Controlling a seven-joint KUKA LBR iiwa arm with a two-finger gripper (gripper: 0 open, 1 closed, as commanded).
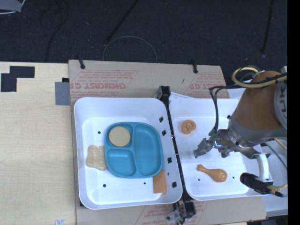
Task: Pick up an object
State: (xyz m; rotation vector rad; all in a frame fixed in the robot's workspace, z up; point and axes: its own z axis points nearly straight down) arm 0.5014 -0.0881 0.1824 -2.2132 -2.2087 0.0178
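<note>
In the right bin [206, 111] lie a tan drumstick-shaped toy [213, 173] near the front and a small orange pretzel-like piece [188, 126] toward the back. My gripper [205, 147] hangs over the middle of this bin, between those two pieces and a little above the drumstick. Nothing shows between its fingers. The grey arm with its orange band [257, 108] reaches in from the right.
The left bin [89, 111] holds a blue divided tray [136, 150] with a round tan cookie [119, 136] in one compartment. A pale bread-like slice [96, 157] lies left of the tray, and a brown block [159, 182] at its front right. A black divider [169, 139] separates the bins.
</note>
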